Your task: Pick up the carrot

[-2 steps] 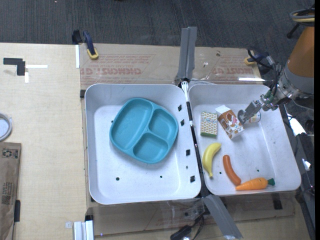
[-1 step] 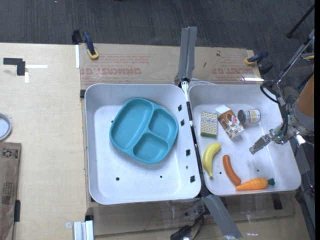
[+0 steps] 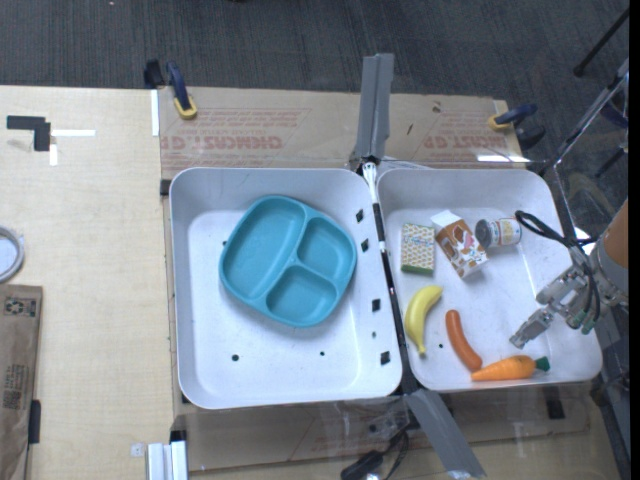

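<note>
The carrot [image 3: 508, 369] is orange with a green stub at its right end and lies flat near the front edge of the right bin [image 3: 535, 183]. My gripper [image 3: 540, 320] hangs at the bin's right side, just above and to the right of the carrot. Its fingers are spread apart with nothing between them. The carrot lies apart from the fingertips.
In the right bin lie a red-orange sausage [image 3: 461, 340] just left of the carrot, a banana [image 3: 421, 317], a green sponge block [image 3: 418, 248], a small carton [image 3: 460, 245] and a can [image 3: 498, 233]. The left bin [image 3: 190, 298] holds a blue divided plate [image 3: 289, 260].
</note>
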Controlling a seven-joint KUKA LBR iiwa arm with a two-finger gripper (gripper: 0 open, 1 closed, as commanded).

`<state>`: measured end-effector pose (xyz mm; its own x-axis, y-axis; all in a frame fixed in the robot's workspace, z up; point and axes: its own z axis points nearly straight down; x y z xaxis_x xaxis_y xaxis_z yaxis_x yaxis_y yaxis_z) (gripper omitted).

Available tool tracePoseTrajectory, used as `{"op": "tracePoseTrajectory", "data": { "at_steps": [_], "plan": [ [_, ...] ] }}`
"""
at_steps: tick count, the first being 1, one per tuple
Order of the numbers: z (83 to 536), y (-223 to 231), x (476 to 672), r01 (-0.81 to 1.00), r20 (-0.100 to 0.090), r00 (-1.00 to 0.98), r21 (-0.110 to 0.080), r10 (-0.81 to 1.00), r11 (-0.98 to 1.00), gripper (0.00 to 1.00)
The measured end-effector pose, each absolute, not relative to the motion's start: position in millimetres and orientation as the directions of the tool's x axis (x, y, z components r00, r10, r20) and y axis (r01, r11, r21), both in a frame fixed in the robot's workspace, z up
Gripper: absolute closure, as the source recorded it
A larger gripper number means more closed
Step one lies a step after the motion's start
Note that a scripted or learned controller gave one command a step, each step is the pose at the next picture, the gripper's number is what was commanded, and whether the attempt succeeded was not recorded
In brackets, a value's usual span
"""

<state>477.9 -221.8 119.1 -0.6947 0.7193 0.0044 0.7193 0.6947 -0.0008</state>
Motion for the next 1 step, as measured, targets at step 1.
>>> {"op": "tracePoseTrajectory", "data": {
  "at_steps": [1],
  "plan": [
    [96.0,-212.0,477.5,0.676,0.005,-0.737,-0.001,0.676,0.737,0.0]
  ]
}}
